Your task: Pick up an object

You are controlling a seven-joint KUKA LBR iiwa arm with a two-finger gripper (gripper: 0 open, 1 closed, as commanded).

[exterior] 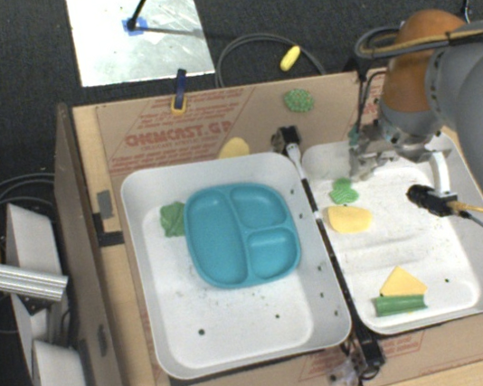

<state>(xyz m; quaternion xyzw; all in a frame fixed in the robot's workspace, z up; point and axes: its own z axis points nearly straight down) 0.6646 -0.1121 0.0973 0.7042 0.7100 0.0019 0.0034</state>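
Since the gripper [362,164] hangs at the right bin's [438,246] far left corner, its spread impossible to tell, the nearest thing is the green piece [344,190] just beside it, toward the view's lower left, with the yellow piece [349,218] beyond

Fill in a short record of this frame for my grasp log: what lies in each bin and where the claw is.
left bin: blue divided plate; green leaf piece at the plate's left edge
right bin: small green piece; yellow round piece; yellow wedge; green stick along the wedge's near side
claw: in the right bin's far left corner, close to the small green piece
grasp: cannot tell
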